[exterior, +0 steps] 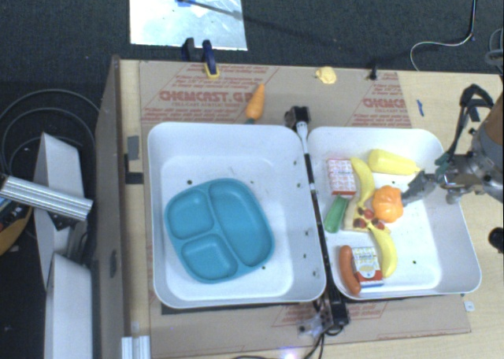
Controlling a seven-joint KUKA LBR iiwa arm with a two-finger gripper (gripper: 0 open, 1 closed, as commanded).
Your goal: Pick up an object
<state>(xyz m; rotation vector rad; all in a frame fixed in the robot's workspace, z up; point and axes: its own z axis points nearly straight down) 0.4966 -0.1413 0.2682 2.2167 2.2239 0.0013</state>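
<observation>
The pincer (415,186) reaches into the right bin (457,271) from the right, its tip beside the orange toy fruit (387,203) and apparently touching it; whether it is released or clenched cannot be told. The fruit lies on a yellow banana (370,192) mid-bin, so approach is probably aimed there.

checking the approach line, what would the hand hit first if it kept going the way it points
Most likely the round orange toy fruit: the hand points left and slightly down at it in the right white bin. Height is unclear.
</observation>
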